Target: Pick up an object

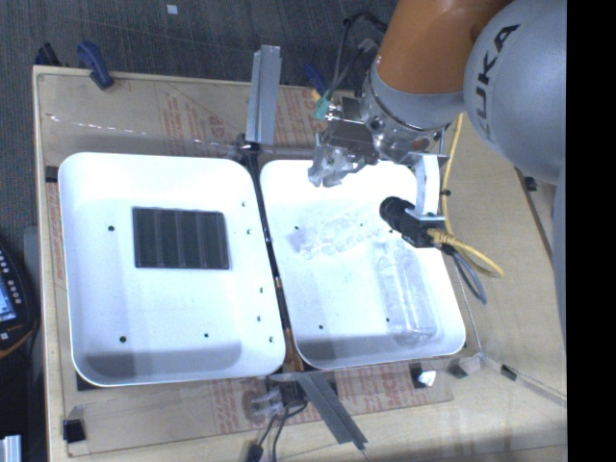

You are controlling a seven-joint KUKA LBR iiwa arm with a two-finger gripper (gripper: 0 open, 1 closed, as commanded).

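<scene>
glossy white bins, clear plastic bottle (see-through)

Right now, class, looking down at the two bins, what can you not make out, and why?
- Claw over the right bin: too small and glare-washed to judge its opening or any contents.
- Clear objects in the right bin, a bottle-like one and a crinkled one: overexposed against white, outlines uncertain.
- Arm: cut off by the top edge.

1. We see a pale wooden counter spanning most of the frame.
2. Two shallow white bins rest on it, touching: the left bin at center left, the right bin at center right.
3. Blue clamps grip its upper-left edge.
</scene>
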